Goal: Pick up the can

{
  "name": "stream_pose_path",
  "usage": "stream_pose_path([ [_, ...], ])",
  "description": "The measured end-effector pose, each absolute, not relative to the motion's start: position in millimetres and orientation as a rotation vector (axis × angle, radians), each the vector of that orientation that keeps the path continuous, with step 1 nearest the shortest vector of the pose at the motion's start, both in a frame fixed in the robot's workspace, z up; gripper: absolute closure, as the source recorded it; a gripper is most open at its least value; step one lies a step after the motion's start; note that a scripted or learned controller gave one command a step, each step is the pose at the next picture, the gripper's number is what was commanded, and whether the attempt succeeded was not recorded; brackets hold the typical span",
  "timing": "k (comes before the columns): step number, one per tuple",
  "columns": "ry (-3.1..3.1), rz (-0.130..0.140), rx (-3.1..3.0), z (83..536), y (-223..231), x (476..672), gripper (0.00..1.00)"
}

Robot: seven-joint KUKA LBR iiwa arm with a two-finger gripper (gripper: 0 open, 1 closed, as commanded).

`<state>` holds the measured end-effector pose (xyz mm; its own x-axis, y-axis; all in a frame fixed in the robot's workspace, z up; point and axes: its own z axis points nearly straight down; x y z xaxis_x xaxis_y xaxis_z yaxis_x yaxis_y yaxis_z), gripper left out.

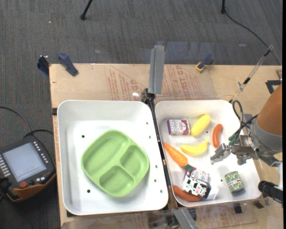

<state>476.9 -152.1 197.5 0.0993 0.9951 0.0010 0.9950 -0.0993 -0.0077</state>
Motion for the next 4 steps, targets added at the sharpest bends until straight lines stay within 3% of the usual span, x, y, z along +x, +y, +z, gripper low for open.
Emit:
stream_pose_path([
  [1,-2.123,0.005,-2.304,100.8,-208.4,476.2,0.00],
  [2,-2.027,0.000,-2.384,83.9,-205.1,476.1,0.00],
  [3,-2.172,0.004,-2.259,129.9,-204.1,475.2,0.00],
  [4,-2.172,0.004,-2.260,83.5,-205.3,476.0,0.00],
])
